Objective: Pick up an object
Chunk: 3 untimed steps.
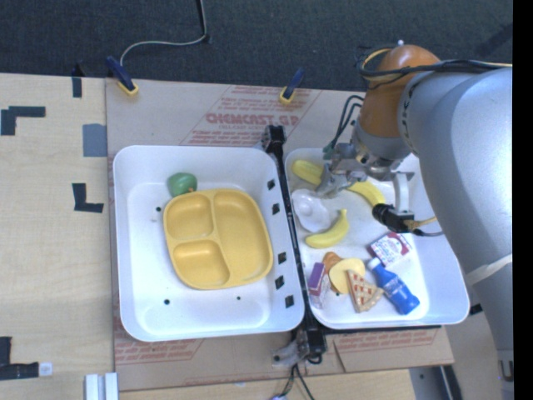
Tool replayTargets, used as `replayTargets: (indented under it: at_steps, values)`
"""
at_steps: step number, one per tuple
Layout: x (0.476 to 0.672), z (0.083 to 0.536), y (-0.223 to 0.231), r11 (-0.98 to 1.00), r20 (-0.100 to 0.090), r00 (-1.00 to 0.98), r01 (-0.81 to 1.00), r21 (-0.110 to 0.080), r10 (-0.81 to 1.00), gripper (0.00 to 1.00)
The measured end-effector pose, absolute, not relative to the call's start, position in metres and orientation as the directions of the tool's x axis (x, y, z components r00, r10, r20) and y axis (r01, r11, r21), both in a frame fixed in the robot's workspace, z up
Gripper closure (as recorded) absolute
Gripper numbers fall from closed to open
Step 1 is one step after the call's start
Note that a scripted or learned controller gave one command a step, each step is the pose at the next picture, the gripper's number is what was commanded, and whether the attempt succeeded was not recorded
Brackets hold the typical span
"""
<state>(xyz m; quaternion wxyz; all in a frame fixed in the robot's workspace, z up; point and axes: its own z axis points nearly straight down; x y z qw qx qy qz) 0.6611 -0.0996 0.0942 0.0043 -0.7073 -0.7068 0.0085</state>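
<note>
Claw (333, 182), grip state indeterminable, sits low in the right white bin (441, 294) beside a smooth, curved yellow plastic banana (327, 233).

Red block lettering reading "CHEMCAST GP" runs across a brown cardboard sheet (241, 119) lying beneath two white bins on the tabletop, just behind the left bin (133, 223). Finer red print beneath that line is too small to make out. A small packet (389, 247) in the right bin (450, 294) carries a printed label, illegible here.
</note>
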Motion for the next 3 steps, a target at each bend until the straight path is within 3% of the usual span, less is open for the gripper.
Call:
replayTargets:
  at_steps: [1, 3]
  values:
    - [0.6611, 0.0943, -0.0998, -0.001, -0.007, 0.001, 1.0, -0.018, 1.0, 0.0]
    - [0.6649, 0.0844, -0.0994, 0.004, 0.001, -0.004, 1.0, -0.022, 1.0, 0.0]
